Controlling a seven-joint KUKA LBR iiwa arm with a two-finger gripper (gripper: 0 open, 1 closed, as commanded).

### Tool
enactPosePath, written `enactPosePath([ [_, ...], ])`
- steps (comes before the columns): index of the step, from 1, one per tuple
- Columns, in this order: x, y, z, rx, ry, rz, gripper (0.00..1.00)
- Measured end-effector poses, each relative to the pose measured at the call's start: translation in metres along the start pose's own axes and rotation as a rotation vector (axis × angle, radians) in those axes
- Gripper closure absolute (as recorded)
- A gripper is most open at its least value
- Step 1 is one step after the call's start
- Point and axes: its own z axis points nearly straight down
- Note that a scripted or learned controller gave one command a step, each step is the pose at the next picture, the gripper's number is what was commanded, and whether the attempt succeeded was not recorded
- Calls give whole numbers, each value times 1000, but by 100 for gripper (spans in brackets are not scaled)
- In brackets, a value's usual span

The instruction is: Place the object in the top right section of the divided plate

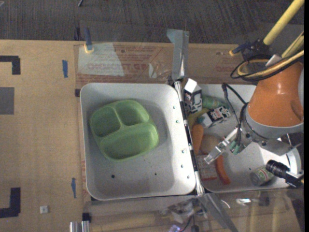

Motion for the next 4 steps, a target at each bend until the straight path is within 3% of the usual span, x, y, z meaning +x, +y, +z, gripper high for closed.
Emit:
enactPosePath([
  [1,-64,-35,-121,-2,-3,-19,0],
  [2,-51,-34,-202,-3,-5,-168,0],
  [3,-91,13,-178,-4,-7,-266,0],
  [4,-98,-22,-182,-2,-4,-563,0],
])
